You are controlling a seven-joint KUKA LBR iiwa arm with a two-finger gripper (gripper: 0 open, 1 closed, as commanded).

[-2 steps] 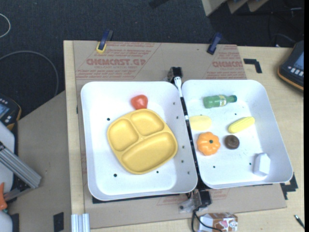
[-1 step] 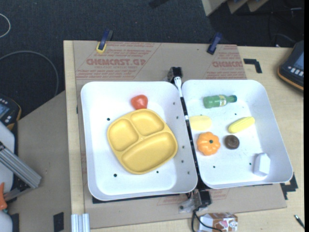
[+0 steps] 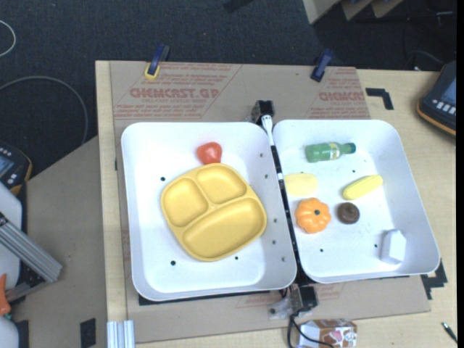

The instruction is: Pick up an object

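In the left bin [image 3: 145, 252] lies a yellow divided plate [image 3: 212, 212] with three compartments. A small red object [image 3: 209, 152] sits just behind it. The right bin [image 3: 406, 158] holds a green bottle [image 3: 328, 151] at the back, a pale yellow block [image 3: 300, 184] by the left wall, a yellow banana-like piece [image 3: 362, 187], an orange pumpkin [image 3: 313, 215], a small brown round object [image 3: 349, 213] and a white block [image 3: 393, 246] at the front right.
The bins rest on a brown cardboard sheet [image 3: 217, 93] held by a yellow-tipped clamp [image 3: 155, 64] and a blue clamp [image 3: 322, 67] at the back. A black clip [image 3: 264, 111] sits where the bins meet. A dark and orange device [image 3: 442, 104] lies at the far right.
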